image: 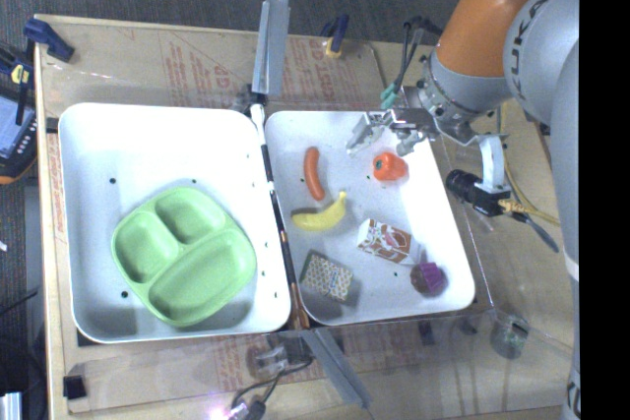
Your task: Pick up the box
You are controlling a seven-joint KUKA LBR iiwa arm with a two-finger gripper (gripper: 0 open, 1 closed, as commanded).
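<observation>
Gripper (386, 133) hung spread and empty just above the tomato (390, 166); your box (385, 241) lay below that tomato, near the banana (321, 214)

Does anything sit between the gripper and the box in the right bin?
Roughly, yes: the small red-orange tomato-like toy lies between the gripper and the small white-and-brown carton box. The gripper is above it, so a raised approach looks open.

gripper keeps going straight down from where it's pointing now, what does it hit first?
Probably bare floor of the right bin, near its back edge. The gripper hangs just up-left of the tomato, which it might clip; depth is unclear from this slanted view.
</observation>
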